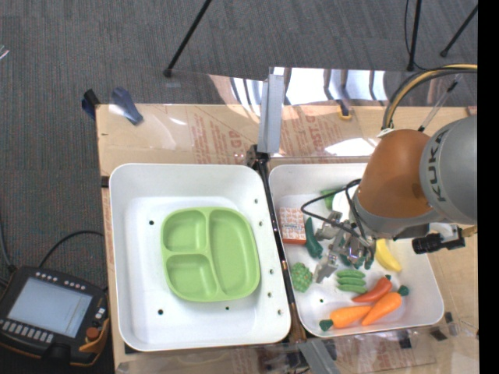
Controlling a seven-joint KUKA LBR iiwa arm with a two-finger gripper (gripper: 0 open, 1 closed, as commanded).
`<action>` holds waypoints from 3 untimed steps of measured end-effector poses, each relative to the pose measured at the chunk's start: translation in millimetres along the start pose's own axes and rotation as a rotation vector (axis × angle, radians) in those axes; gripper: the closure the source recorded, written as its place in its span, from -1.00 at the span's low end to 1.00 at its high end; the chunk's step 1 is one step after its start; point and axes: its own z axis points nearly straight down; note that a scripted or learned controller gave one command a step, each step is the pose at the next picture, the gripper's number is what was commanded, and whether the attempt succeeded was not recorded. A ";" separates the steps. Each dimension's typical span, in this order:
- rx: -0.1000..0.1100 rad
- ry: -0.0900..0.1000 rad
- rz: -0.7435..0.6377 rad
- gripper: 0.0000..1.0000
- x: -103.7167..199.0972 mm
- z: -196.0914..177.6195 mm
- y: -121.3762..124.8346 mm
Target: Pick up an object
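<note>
pincer (337, 257) over right bin (433, 306) | grip state: cannot tell | green pea pod (350, 280) partly hidden

From my remote station: a grey carpet (93, 29) covers the floor around a wooden bench (179, 135) sheeted in clear plastic, where bright light glares off the far edge. Black stand legs (191, 29) slant across the carpet behind the bench, more of them at the far right. A teach pendant (51, 314) with a lit screen lies on the floor at lower left, its black cable (39, 257) looping beside it.
</note>
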 end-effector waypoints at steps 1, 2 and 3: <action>0.000 -0.002 -0.009 -1.00 -30.1 -0.7 31.4; 0.000 -0.003 -0.016 -1.00 -80.1 -1.0 -13.2; 0.000 -0.002 0.044 -1.00 -28.2 -0.2 17.5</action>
